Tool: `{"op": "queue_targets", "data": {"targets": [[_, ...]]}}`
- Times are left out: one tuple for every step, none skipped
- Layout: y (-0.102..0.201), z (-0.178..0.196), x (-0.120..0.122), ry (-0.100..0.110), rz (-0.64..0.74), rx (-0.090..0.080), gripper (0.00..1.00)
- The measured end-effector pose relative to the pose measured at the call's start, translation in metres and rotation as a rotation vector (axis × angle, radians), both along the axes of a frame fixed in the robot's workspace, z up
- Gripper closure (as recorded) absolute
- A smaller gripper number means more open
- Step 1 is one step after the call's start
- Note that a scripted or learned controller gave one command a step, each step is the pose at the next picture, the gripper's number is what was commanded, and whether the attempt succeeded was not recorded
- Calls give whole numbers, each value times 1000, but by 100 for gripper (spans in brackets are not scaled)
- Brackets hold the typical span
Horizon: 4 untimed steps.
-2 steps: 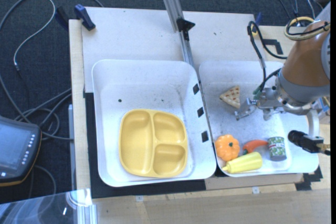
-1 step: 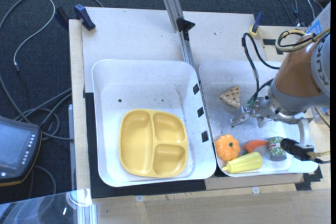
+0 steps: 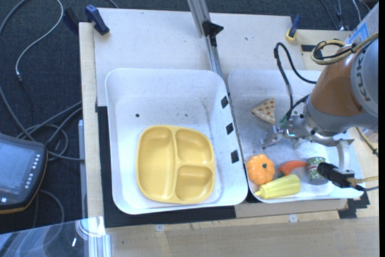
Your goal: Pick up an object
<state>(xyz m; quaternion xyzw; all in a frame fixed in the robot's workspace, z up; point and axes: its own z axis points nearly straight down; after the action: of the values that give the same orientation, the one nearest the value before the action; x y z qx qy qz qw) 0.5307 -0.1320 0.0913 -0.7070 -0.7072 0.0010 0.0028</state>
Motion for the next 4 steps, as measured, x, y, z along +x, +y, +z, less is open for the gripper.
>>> {"op": "queue_targets", "data": {"targets": [[0, 12, 1, -5, 1, 0, 100], [5, 73, 10, -13, 2, -4, 100], [16, 123, 13, -13, 3, -3, 100], [16, 166, 14, -12, 2, -4, 100]]}}
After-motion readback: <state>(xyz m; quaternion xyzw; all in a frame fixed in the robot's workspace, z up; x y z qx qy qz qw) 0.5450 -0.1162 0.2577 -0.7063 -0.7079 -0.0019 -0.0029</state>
